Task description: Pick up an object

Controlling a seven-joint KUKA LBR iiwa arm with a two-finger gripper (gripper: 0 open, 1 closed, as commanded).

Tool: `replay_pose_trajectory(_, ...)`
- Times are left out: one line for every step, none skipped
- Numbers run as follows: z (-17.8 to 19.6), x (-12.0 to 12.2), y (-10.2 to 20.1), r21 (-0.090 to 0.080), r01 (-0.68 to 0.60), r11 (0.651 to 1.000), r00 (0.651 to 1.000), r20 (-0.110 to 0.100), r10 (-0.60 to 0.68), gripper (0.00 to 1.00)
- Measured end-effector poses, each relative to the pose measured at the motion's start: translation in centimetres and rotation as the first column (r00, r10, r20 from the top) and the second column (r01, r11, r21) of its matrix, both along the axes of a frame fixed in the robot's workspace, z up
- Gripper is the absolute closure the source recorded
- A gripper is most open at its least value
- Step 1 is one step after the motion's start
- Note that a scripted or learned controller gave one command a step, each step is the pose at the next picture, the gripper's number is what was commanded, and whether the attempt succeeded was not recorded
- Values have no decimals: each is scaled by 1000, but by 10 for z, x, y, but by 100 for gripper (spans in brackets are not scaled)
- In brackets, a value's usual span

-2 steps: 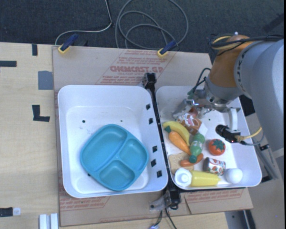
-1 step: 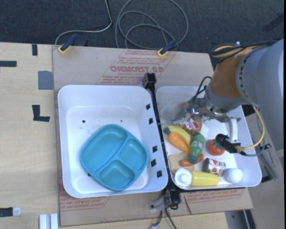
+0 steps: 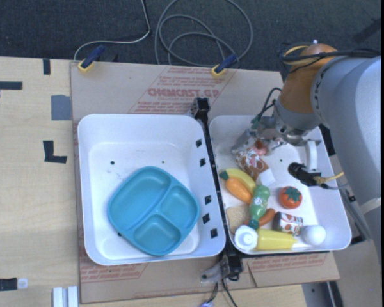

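My gripper [image 3: 261,139] hangs low over the far part of the right bin [image 3: 326,190], on the end of the grey arm with its orange band [image 3: 302,85]. Right under it, touching or nearly touching, lies a red-and-white patterned snack packet [image 3: 251,163]. Nearer the front lie a banana [image 3: 239,178], a carrot [image 3: 238,191], a green bottle [image 3: 260,200] with a white cap [image 3: 245,237], a tomato [image 3: 291,197], a small can [image 3: 288,223], a yellow corn-like piece [image 3: 275,240] and a white egg [image 3: 314,234].
The left bin [image 3: 96,139] holds a blue divided plate [image 3: 153,210]. A black divider [image 3: 208,165] runs between the bins. A black cable with a connector [image 3: 304,171] dangles from the wrist over the right bin. Cables loop on the dark floor behind.
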State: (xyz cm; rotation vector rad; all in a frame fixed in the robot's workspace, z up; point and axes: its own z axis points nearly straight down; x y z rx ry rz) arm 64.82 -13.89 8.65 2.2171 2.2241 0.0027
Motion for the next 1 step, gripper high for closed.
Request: replay_pose_trajectory(10,-1,0,-1,0,1000,1000,1,0,100)
